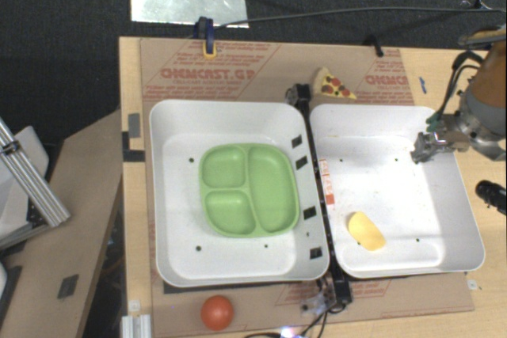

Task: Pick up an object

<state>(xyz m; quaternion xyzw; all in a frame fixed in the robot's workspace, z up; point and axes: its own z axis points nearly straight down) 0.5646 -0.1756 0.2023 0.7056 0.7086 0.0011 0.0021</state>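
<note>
1. The bench bears 2 white bins side by side, touching along a black-clipped seam.
2. The left bin holds a green tray with 3 compartments, lying flat near its middle.
3. The right bin holds 1 yellow lump, low and left on its floor, near the seam and well apart from every wall but the front one.
4. The arm reaches in from the right, and the gripper hangs over the right bin's upper right part, well apart from the lump. How its jaws stand I cannot tell: they are too small and blurred.
5. An orange ball lies on the bench just in front of the left bin; a pizza slice toy lies just behind the bins.
6. The lump is the likeliest pick. It looks light, smooth and rounded, perhaps soft foam or plastic, so it may roll or squirt out of a pinch.
7. I judge the best hold is across its short width, at mid-length, fingers straddling it from above and closing gently.
</note>
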